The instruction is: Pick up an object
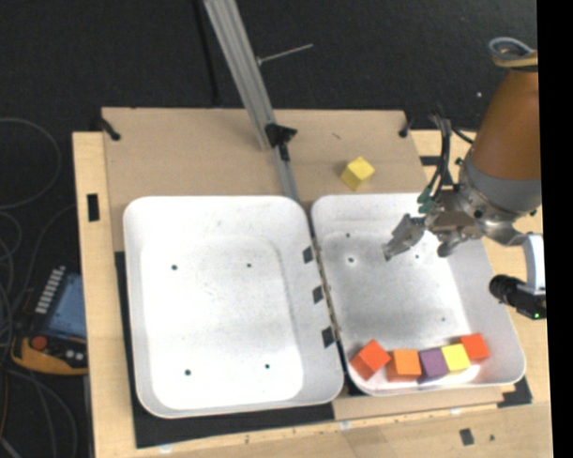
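Bins: two white bins side by side on the surface (pixel 218 146), the left bin (pixel 219 301) and the right bin (pixel 411 294).
Blocks: six in all. Five lie in a row along the near wall of the right bin, from left to right a red block (pixel 370 358), an orange block (pixel 404 362), a purple block (pixel 432 363), a yellow block (pixel 456 357) and another red block (pixel 475 346), each touching its neighbour. The sixth, a yellow cube (pixel 358 172), sits on the bare surface just beyond the far rim of the right bin.
Arm: one, grey with an orange band (pixel 508 122), entering from 3 o'clock.
Hand: one hand (pixel 423 239) over the far half of the right bin, fingers spread apart and grasping nothing.
Blocks from hand: the row of five lies toward 6 o'clock, well apart; the yellow cube lies toward 11 o'clock, near.
Hard to make out: whether the fingertips touch the bin floor cannot be told; the arm's upper part is cut off at the picture's edge.
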Controlling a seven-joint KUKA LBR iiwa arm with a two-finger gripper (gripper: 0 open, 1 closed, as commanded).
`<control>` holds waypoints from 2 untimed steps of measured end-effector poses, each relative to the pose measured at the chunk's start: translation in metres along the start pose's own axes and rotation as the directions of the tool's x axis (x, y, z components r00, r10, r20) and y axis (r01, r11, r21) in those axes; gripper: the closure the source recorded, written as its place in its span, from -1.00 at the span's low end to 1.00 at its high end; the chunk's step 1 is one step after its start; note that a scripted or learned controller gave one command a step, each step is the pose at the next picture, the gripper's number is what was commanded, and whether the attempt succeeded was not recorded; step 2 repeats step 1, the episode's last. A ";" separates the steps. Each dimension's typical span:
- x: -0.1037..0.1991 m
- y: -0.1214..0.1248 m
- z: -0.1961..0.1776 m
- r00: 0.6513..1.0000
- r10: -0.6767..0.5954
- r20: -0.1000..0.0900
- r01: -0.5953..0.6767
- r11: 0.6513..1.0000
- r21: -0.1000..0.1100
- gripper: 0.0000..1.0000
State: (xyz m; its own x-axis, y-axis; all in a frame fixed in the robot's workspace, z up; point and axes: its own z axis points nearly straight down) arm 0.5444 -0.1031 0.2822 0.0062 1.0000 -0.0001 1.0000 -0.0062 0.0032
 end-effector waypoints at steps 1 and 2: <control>-0.071 0.066 0.039 1.000 -0.001 0.005 0.001 1.000 0.003 -1.00; -0.071 0.066 0.039 1.000 -0.001 0.005 0.001 1.000 0.003 -1.00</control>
